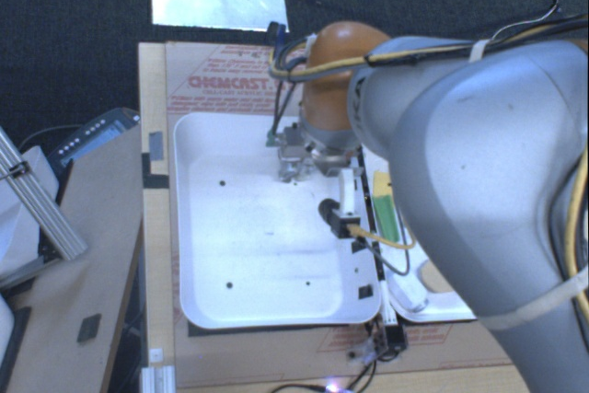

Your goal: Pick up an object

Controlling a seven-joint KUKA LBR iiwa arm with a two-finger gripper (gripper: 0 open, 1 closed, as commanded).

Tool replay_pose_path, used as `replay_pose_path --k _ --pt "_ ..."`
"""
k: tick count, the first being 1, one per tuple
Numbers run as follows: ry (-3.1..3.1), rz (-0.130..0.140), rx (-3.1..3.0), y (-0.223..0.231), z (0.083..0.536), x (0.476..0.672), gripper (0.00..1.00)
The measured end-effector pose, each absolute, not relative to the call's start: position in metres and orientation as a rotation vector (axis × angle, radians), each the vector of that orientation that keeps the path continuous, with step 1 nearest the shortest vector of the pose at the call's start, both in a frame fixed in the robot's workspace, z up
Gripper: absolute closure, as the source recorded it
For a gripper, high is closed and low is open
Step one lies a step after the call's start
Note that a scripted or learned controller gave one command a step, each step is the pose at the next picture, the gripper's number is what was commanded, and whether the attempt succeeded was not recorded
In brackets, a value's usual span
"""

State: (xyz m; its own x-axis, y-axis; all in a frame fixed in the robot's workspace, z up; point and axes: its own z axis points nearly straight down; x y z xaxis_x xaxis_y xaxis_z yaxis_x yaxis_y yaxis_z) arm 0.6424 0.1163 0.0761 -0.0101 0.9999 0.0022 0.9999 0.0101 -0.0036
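Object to be picked: the likeliest candidate is a green and yellow item [386, 209] lying in the right bin [433, 308], just past the dividing wall between the two bins and partly covered by the large grey arm [479, 189] that reaches in from the right. The gripper [293, 165] hangs below the orange band [336, 51], over the upper right part of the left bin [198, 225]. It is too small and dark to tell whether the pincer is wide or narrow, and nothing can be made out held in it. The white floor beneath the gripper looks bare apart from a few small dark dots. The main risk, as a judgement, is that a descent from here would close on nothing, because the gripper is well apart from the green and yellow item and in the other bin. A second risk is that the wrist or the yellow cable [391, 244] looping beside the dividing wall could snag on that wall if the arm swings across low. The item also lies close to the wall, which could block a clean grasp.
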Motion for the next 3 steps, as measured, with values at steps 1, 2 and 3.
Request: replay_pose_path --k 1,2,3 --pt "-2.23 -0.008 -2.216 0.137 0.104 0.67 1.0" --pt "-2.236 -0.011 -2.21 0.224 0.142 0.669 1.0" --pt "-2.225 0.001 -2.218 0.216 0.11 0.668 1.0"
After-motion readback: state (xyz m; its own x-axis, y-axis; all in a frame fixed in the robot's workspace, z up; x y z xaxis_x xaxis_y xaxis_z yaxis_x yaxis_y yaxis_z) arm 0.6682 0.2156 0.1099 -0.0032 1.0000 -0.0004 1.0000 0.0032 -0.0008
